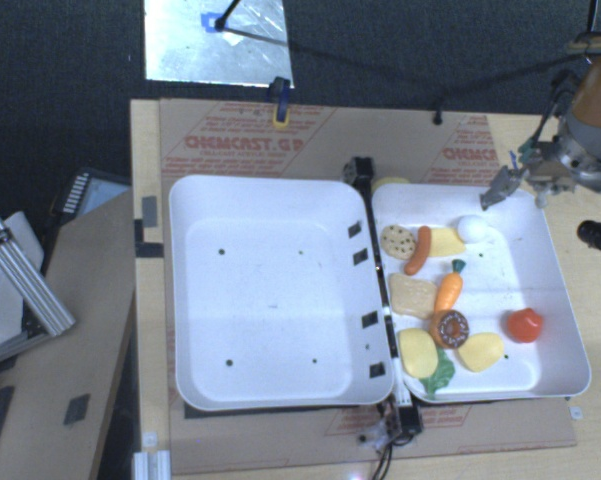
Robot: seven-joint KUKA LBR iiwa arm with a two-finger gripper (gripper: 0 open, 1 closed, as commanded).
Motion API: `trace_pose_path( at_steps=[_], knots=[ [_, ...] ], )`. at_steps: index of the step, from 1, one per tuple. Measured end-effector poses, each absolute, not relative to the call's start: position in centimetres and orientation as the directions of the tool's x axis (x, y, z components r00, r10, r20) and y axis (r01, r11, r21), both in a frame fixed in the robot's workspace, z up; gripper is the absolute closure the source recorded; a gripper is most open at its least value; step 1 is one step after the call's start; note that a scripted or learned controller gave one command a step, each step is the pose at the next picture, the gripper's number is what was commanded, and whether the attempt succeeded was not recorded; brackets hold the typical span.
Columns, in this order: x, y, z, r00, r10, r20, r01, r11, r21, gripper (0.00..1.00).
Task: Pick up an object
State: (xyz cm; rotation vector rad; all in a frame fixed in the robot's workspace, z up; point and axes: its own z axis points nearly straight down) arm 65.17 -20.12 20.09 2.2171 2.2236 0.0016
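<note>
The right white bin [555, 268] holds several toy foods. Among them are a cookie [397, 240], a red sausage [418, 251], a white egg [471, 229], a carrot [448, 290], a chocolate donut [451, 327] and a red tomato [523, 324]. Two yellow pieces [417, 351] [481, 351] lie near the front, and a green leaf [438, 376] lies there too. My gripper [517, 194] hangs above the bin's far right corner, up and right of the egg. It is open, with nothing between its fingers.
The left white bin [270, 288] sits beside the right one on a cardboard sheet [250, 138]. A metal plate [215, 28] lies at the back. A yellow and blue clamp [279, 103] stands at the cardboard's far edge.
</note>
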Motion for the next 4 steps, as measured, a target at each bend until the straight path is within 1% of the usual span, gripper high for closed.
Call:
trace_pose_path(
  at_steps=[1, 2, 3, 4],
  knots=[
    [65.4, -15.2, 16.3, -0.008, 1.000, 0.001, 1.000, 0.008, 0.000, 0.00],
    [66.9, -8.1, 8.0, -0.010, 1.000, 0.003, 1.000, 0.010, -0.002, 0.00],
    [63.9, -8.7, 8.5, -0.001, 1.000, -0.001, 1.000, 0.001, 0.000, 0.00],
    [58.5, -8.8, 8.7, 0.000, 1.000, 0.001, 1.000, 0.000, -0.003, 0.00]
  ],
)
